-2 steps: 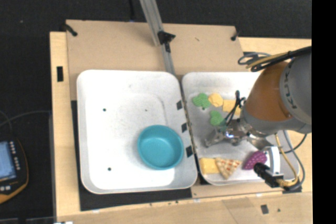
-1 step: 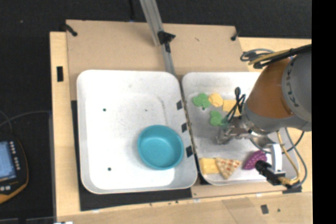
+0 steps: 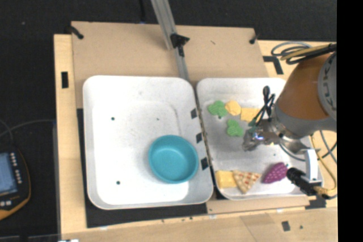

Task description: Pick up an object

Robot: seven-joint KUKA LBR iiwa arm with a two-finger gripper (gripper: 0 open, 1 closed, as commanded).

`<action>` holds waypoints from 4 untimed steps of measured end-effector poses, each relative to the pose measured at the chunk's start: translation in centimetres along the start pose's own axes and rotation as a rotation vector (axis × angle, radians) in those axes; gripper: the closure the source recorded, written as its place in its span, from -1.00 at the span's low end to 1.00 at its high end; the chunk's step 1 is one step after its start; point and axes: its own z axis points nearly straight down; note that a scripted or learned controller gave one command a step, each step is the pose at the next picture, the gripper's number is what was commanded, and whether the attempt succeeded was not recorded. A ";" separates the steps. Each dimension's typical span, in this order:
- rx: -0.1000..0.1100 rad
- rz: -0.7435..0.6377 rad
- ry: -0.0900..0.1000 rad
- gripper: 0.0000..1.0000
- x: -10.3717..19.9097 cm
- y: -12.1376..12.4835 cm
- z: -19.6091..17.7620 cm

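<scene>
1. We take the seam between the two bins as our landmark. Left of it sits the left bin (image 3: pixel 113 99), and in its near corner close to the seam lies a blue bowl (image 3: pixel 173 158), well apart from the arm.

2. Right of the seam is the right bin (image 3: pixel 227 88), where the candidates lie: a green piece (image 3: pixel 216 108) just beside the seam at the far side, a yellow piece (image 3: pixel 233 107) touching it, a second green piece (image 3: pixel 234 128) nearer us, and another yellow piece (image 3: pixel 249 114) further right.

3. Along the near wall right of the seam, a yellow wedge (image 3: pixel 225 179) and a pizza slice (image 3: pixel 247 181) touch, with a purple grape bunch (image 3: pixel 275 172) beyond them.

4. We judge the main risk to be a miss: the gripper (image 3: pixel 252 140) hangs over bare floor between the second green piece and the grape bunch, so closing here could catch nothing.

5. A second risk: the far pieces crowd together, so a descent there could nudge neighbours or clip two at once.

6. The arm (image 3: pixel 303 96) reaches in from the side furthest right of the seam, wrist angled down toward the bin's middle. We cannot tell how the gripper is set; nothing is seen held in it.
</scene>
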 end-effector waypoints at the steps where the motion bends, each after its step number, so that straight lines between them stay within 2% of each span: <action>1: -0.003 -0.004 -0.001 1.00 0.1 0.4 -6.4; 2: -0.002 -0.004 -0.001 1.00 0.0 0.7 -11.8; 4: 0.005 -0.008 0.002 1.00 11.9 -0.5 -10.8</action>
